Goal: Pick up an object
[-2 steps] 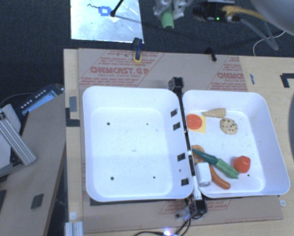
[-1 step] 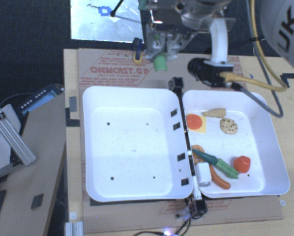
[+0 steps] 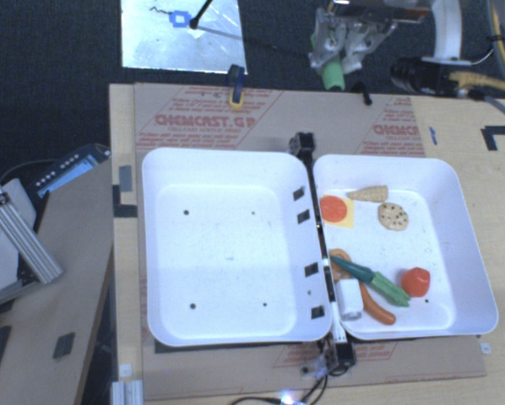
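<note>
At the near edge of the worktop sit two shallow white bins side by side. The left bin has only small dark dots on its floor. The right bin holds all the toys.

Nearest in the right bin is a small white cylinder, right by the wall between the bins. An orange sausage shape lies just beside it, and a long green bean-like piece lies across the top of the sausage. A red piece with a bit of green on it (maybe a toy strawberry) sits just to the right of them.

Farther back is a round cookie with dark chips. To its left, a red round slice rests on a yellow square like cheese. Behind the cookie lies a pale tan wedge.

Beyond the bins, a small yellow and blue clip stands on the brown board. A shiny silver sheet lies on the dark floor.

Farthest back, the end effector hangs well past the bins, high over the back of the worktop. A green thing sticks out below it, right at its tips, but I cannot tell if it is being held.
</note>
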Controlling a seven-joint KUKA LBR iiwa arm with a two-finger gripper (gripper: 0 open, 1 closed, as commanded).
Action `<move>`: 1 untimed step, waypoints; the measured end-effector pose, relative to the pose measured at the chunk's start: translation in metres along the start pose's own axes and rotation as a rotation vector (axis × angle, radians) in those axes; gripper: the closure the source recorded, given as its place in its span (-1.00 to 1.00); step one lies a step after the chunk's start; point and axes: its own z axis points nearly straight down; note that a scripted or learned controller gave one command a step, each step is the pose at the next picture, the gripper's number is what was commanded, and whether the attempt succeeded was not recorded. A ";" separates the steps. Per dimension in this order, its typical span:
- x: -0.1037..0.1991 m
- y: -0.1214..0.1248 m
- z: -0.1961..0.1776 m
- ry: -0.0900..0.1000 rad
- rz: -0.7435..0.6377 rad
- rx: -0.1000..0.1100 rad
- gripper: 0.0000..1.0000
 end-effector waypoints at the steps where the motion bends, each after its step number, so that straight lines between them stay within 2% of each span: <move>1: -0.038 0.064 0.020 0.000 -0.003 -0.001 1.00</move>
